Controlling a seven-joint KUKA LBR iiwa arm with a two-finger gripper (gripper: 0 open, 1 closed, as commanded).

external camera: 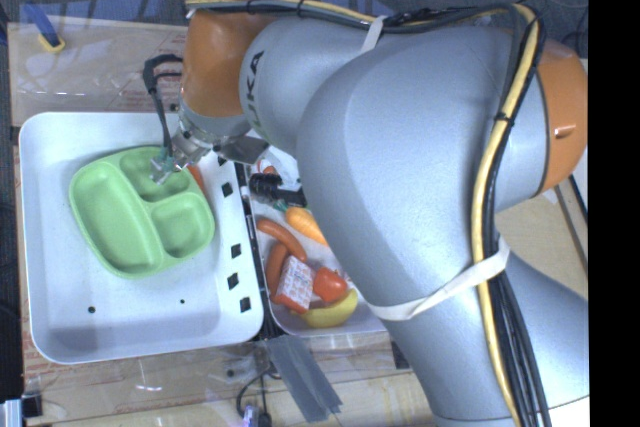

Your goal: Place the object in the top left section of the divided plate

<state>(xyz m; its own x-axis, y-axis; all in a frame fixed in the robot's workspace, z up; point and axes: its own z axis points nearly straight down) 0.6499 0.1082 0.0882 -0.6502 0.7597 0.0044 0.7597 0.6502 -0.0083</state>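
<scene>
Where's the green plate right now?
The plate lies in the left bin, toward its upper half, with the gripper over the plate's upper right edge.

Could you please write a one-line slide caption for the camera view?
KUKA arm reaches from the right, its gripper over the green plate in the left bin; toy food fills the right bin.

Arm (400, 145) overhangs right bin (300, 320); left bin (120, 325) floor open.

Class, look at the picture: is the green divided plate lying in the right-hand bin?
No, the green divided plate lies in the left bin.
</scene>
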